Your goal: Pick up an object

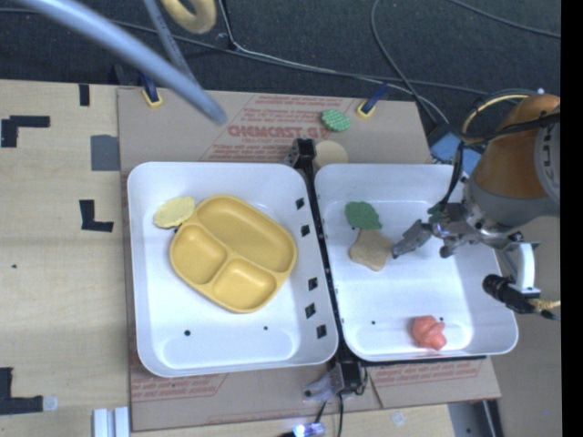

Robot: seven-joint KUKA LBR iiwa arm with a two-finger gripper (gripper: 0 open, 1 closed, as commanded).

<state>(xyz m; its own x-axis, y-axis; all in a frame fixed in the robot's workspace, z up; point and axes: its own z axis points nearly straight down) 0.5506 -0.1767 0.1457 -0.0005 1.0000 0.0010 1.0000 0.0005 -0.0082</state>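
The right bin (483,335) holds a green leafy piece (362,214) and, touching its lower edge, a tan biscuit-like piece (369,250). A pink-red lump (428,332) lies near the bin's front wall. My gripper (426,244) hangs over the middle of the right bin, open, with only white bin floor between its fingers. Its left fingertip (404,243) is just right of the tan piece, and I cannot tell whether they touch. The grey arm with its orange band (515,167) comes in from the right.
The left bin (146,335) holds a yellow divided plate (234,251) and a small pale yellow piece (174,211) at its upper left. A green waffle-like piece (335,120) lies on the cardboard behind the bins. A black divider (314,244) runs between the bins.
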